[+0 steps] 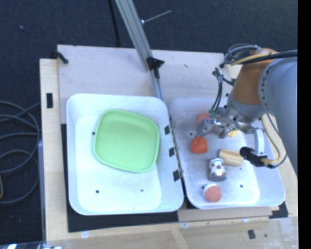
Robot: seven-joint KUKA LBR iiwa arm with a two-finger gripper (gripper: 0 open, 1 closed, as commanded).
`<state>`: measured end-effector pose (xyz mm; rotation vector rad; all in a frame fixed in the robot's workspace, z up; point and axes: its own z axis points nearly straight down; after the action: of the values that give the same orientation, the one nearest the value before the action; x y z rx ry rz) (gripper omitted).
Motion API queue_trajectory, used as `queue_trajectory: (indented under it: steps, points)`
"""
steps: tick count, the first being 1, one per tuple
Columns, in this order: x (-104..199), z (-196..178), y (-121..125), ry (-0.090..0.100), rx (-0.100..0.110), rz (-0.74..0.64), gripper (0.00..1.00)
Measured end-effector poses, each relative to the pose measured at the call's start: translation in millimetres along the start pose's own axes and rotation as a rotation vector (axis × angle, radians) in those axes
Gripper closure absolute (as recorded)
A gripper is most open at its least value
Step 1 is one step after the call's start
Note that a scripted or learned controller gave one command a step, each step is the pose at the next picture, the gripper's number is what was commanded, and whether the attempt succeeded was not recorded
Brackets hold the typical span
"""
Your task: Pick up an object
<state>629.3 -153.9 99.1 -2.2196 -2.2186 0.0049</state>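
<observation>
The gripper (213, 124) hangs right of frame centre, just above the orange ball (199, 146); I cannot tell its opening. The round ball may roll away if touched off-centre.

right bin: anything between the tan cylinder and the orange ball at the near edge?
Yes. In the camera view a small grey can sits between the tan cylinder and the orange ball.

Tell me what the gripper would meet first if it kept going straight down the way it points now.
Probably the floor of the right bin, or the orange-red object just below-left of the gripper. A second reddish object sits close beside it. Depth is unclear from this slanted view.
</observation>
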Motion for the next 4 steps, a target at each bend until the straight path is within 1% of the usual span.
queue_trajectory:
  steps: [1, 2, 3, 4]
  points:
    - [0, -2, 0, -0.001, -0.006, 0.0, 0.0]
    - [-1, -13, 1, 0.0, -0.007, 0.001, 1.0]
    - [0, -59, -6, 0.0, -0.009, 0.001, 1.0]
    - [-11, -113, -5, -0.001, -0.01, 0.0, 1.0]
